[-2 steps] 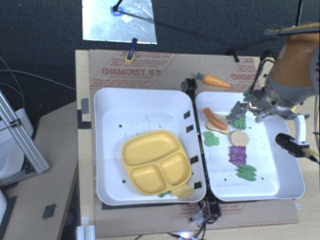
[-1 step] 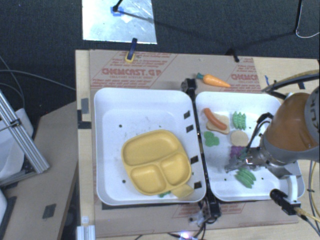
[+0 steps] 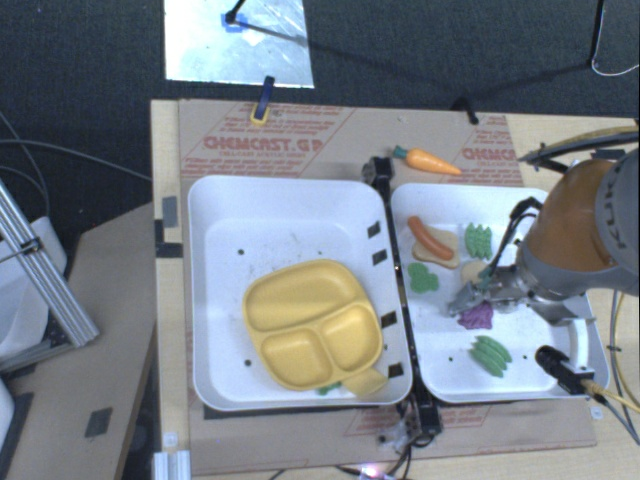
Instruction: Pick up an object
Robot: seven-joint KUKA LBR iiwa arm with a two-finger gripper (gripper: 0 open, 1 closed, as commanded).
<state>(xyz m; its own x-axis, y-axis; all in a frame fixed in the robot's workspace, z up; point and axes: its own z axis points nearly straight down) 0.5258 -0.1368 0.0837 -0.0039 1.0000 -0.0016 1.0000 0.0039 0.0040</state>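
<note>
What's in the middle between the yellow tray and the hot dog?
In the camera view, the bins' touching rims lie between the yellow tray and the hot dog.

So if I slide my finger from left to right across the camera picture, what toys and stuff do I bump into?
Yellow tray → hot dog → green broccoli → purple toy by the gripper → robot arm.
</note>
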